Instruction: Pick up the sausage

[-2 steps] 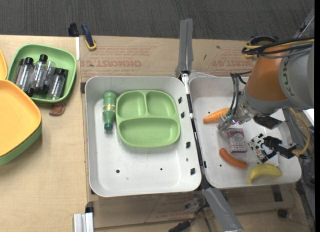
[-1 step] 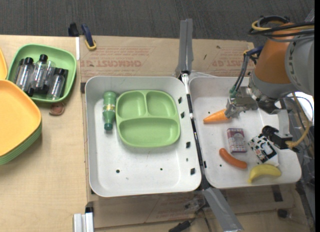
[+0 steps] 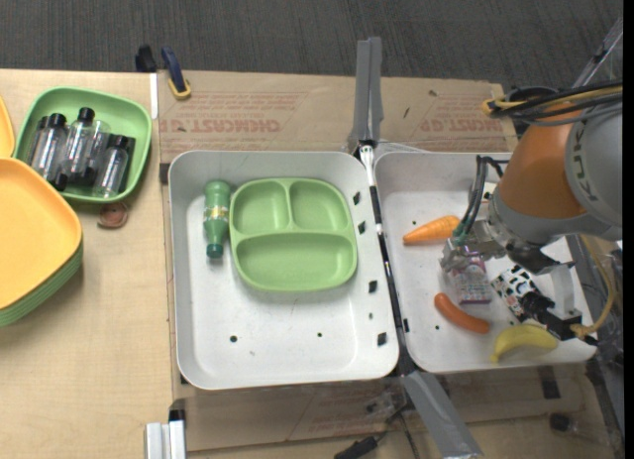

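- Camera view, target: sausage (image 3: 462, 313) lies in the right bin (image 3: 421, 348), lower half, long axis running from 10 o'clock to 4 o'clock.
- Neighbours: banana (image 3: 524, 341) at its 4 o'clock, close but apart; carrot (image 3: 432, 231) at its 12 o'clock, well apart.
- Handling, judged: light, small, likely a smooth toy skin, so slippery; rounded body could roll or squirt out of a pinch. Best hold is mid-length, fingers across the short axis.
- Camera view, tool: gripper (image 3: 469, 271) sits just above the sausage, at its 12 o'clock, low over the bin floor.
- Opening cannot be told; the fingertip zone is cluttered and blurred. Nothing is clearly seen held; the sausage rests on the bin floor.
- Left bin (image 3: 198, 348) holds a green divided plate (image 3: 293, 234) and green bottle (image 3: 215, 216); not relevant.
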You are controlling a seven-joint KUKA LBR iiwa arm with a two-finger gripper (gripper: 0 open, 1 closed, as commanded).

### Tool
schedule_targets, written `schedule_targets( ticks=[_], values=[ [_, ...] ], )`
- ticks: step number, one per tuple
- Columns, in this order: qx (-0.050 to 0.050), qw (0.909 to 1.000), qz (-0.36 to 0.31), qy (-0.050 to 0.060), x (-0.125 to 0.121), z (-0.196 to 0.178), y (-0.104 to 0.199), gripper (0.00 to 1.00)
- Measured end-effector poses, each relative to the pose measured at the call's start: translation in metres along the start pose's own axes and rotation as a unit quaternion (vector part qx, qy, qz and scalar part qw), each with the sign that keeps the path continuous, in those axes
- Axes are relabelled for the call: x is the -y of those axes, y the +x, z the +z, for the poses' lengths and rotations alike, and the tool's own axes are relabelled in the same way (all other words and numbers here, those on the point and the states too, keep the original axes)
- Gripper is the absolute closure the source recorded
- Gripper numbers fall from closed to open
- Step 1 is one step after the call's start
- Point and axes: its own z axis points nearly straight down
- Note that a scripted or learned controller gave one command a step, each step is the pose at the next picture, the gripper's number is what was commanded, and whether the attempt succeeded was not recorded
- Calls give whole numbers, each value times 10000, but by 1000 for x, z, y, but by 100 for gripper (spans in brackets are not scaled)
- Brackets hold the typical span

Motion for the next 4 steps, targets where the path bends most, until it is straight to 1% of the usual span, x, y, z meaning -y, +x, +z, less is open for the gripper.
schedule_targets(
  ticks=[1, 2, 3, 4],
  values=[
    [-2, 9982, -593, 32, -43, 4, 5, 100],
    [-9, 9923, -1242, 36, 2, 4, 4, 100],
    [3, 9996, -287, 30, -28, 4, -17, 100],
    [-8, 9983, -576, 42, 8, 5, 2, 100]
  ],
)
